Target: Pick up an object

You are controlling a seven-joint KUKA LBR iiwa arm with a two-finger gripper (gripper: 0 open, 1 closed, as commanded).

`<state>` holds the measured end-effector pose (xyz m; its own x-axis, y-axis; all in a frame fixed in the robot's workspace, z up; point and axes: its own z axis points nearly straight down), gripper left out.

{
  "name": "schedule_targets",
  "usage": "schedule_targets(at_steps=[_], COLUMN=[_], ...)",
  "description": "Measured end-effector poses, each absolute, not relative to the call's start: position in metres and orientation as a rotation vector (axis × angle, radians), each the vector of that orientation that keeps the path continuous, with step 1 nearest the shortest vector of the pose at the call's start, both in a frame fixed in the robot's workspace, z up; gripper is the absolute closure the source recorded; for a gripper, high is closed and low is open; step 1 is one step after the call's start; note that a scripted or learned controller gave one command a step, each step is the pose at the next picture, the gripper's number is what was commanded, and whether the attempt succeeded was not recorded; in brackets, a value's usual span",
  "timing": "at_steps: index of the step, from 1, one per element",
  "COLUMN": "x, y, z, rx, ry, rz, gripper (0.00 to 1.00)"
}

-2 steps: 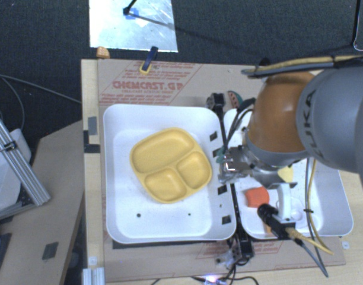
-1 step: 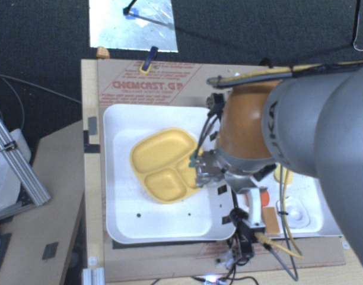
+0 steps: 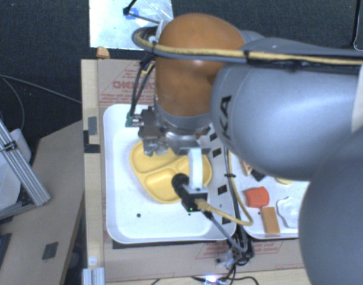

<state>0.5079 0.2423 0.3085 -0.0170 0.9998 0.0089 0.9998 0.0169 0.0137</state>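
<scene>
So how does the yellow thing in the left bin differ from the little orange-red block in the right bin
The yellow moulded plastic piece is pale yellow, broad and rounded with shallow hollows; the small orange-red block is squarish and plain. The yellow piece is much the larger. It lies in the left white bin, partly hidden beneath the arm's wrist, while the block lies in the open in the right white bin. Both rest flat on a bin floor.

Arm reaches in, wrist pointing down.

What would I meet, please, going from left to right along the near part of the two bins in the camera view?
Left bin's wall → yellow object → orange-red block → tan block → white object.
</scene>
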Motion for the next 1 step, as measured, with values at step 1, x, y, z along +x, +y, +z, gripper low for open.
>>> schedule_targets(at_steps=[1], x=[0.5076], y=[0.2336], z=[0.3130], rx=[2.209], ry=[2.232], rz=[0.004], gripper=[1.00])
